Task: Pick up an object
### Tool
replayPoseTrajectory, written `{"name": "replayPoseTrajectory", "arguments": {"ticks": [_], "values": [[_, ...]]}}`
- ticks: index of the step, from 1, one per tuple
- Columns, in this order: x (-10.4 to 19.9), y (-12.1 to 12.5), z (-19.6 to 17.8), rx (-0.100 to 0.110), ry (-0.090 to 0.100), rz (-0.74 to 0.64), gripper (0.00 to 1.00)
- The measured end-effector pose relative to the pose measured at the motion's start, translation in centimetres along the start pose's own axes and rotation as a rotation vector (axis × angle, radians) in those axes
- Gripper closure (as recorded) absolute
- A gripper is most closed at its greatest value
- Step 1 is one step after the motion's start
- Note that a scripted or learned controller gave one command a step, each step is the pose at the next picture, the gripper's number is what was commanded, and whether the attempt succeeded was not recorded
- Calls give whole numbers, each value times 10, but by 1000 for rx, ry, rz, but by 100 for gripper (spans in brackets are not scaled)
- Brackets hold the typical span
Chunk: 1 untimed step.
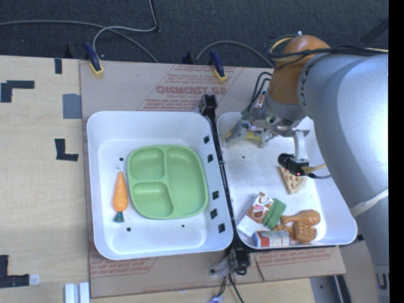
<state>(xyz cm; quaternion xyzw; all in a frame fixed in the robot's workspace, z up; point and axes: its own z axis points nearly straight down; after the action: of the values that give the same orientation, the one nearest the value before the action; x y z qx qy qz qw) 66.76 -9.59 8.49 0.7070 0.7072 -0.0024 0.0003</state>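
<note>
Reaching over the right bin's far end, the gripper cannot be judged spread or closed. The pizza slice lies apart from it, rightward and nearer the camera, with the toy pile beyond.

The big grey arm, with an orange band above the wrist, bends down so its gripper hangs over the far left corner of the right bin.
</note>
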Motion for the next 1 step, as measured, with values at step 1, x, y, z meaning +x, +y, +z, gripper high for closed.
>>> {"name": "replayPoseTrajectory", "arguments": {"ticks": [1], "values": [[-82,-61,-2,-6,-1,1,0]]}}
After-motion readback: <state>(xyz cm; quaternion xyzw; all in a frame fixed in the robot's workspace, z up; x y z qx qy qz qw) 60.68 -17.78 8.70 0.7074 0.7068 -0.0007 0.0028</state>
